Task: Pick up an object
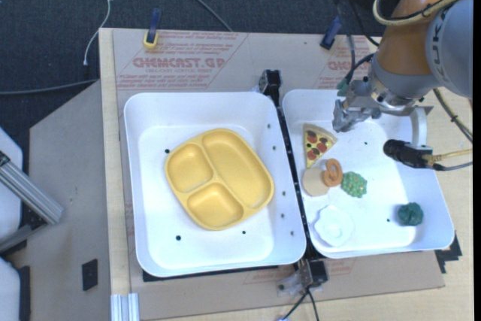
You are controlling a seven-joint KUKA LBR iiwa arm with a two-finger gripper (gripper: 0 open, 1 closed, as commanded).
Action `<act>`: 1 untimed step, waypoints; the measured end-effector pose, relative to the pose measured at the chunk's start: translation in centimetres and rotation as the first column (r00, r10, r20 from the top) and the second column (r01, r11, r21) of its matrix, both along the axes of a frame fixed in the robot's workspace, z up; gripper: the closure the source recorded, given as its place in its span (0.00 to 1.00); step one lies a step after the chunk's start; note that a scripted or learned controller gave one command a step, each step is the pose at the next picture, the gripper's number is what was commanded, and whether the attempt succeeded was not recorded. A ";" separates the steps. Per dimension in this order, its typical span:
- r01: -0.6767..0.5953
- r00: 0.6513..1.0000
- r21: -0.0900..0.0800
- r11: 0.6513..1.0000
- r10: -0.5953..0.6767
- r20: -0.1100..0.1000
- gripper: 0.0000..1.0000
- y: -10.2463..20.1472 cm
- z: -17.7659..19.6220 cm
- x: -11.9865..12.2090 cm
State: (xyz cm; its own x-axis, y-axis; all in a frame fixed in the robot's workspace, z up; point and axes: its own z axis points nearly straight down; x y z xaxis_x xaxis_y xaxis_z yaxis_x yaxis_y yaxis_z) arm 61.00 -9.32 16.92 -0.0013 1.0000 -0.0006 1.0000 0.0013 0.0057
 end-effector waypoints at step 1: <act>0.000 1.000 0.000 1.000 0.000 0.001 1.00 0.0 5.4 0.1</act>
